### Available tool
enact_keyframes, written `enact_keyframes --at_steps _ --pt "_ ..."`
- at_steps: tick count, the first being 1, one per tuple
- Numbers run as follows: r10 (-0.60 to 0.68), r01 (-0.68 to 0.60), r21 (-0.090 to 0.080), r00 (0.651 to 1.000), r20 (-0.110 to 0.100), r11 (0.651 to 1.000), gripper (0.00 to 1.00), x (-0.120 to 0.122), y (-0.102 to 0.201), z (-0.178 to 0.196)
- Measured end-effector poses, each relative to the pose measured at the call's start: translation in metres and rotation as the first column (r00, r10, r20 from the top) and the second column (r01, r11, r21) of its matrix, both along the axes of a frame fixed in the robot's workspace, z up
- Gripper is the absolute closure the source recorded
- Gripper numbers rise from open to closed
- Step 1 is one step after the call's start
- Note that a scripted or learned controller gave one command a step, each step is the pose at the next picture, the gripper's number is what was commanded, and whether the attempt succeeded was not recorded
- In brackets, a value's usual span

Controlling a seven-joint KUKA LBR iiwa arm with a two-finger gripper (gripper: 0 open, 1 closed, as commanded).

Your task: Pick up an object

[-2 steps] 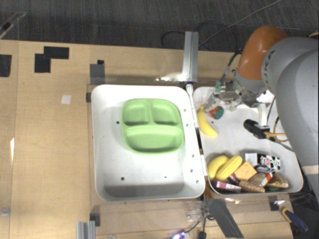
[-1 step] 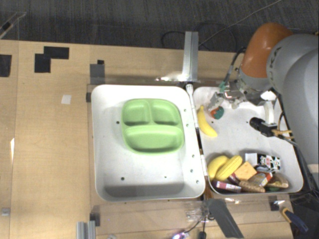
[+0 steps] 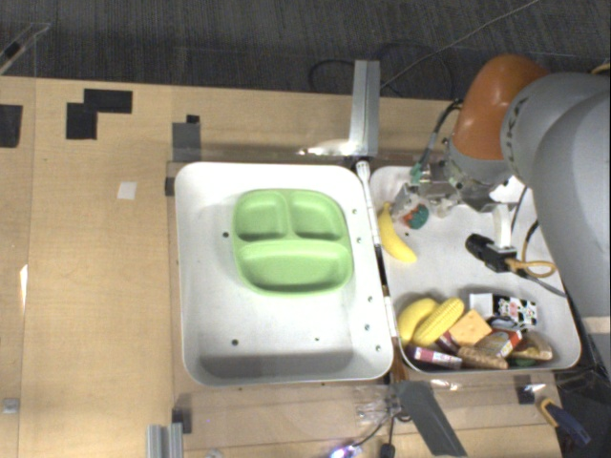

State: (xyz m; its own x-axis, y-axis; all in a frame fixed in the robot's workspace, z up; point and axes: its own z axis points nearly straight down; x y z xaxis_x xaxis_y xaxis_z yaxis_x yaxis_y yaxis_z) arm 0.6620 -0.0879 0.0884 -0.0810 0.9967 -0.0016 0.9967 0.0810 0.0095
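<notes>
My gripper (image 3: 413,205) hangs low over the far left corner of the right bin (image 3: 449,265), below the orange band of the arm. Just to its left a yellow banana (image 3: 392,237) lies along the bin's left wall. A small teal and red bit (image 3: 418,218) shows at the gripper's tip; I cannot tell whether it is a held object. Along the bin's near edge lies a heap: two yellow toy foods (image 3: 430,320), an orange wedge (image 3: 470,329), a maroon tube (image 3: 434,356) and a small white printed box (image 3: 516,308).
The left bin (image 3: 205,284) holds a green divided plate (image 3: 289,239) at its middle. A metal post (image 3: 366,113) stands behind the wall between the two bins. Wooden bench surface surrounds both bins.
</notes>
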Motion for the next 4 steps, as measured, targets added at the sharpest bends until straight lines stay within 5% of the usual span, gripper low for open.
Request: enact_keyframes --at_steps 1,2,3,4 --pt "0.005 -0.005 0.0 1.0 0.007 1.0 1.0 0.002 0.002 0.013" --pt "0.1 -0.1 0.001 0.995 -0.001 0.995 1.0 0.008 0.069 0.099" --pt "0.1 -0.1 0.001 0.995 -0.002 0.995 0.0 0.008 0.069 0.099" --pt "0.114 -0.114 0.0 0.994 -0.003 0.994 0.0 -0.025 0.019 0.098"
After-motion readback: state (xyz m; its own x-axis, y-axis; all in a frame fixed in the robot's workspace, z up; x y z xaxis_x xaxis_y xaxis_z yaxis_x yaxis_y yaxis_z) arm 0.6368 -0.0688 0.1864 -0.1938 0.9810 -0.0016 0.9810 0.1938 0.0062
